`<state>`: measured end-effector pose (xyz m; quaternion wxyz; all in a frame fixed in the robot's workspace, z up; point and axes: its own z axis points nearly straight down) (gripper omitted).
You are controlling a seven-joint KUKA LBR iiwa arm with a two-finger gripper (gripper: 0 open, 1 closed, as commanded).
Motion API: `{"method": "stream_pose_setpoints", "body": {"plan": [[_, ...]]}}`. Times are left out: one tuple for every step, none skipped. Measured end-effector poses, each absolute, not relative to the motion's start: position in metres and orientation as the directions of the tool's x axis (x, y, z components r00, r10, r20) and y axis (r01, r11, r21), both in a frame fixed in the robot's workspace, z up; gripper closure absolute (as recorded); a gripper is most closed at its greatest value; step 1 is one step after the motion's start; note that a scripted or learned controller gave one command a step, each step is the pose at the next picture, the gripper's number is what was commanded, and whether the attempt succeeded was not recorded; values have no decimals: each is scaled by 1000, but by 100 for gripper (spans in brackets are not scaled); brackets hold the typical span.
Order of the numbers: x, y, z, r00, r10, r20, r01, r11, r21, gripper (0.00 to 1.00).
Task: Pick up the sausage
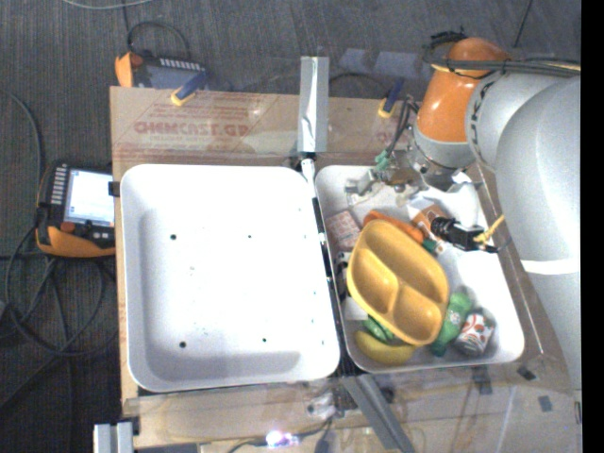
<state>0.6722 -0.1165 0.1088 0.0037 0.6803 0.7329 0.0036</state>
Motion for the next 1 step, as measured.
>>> {"method": "stream_pose_setpoints", "body": {"plan": [[668,-145,132,-35,999,-1,999,35,-1,0]]}}
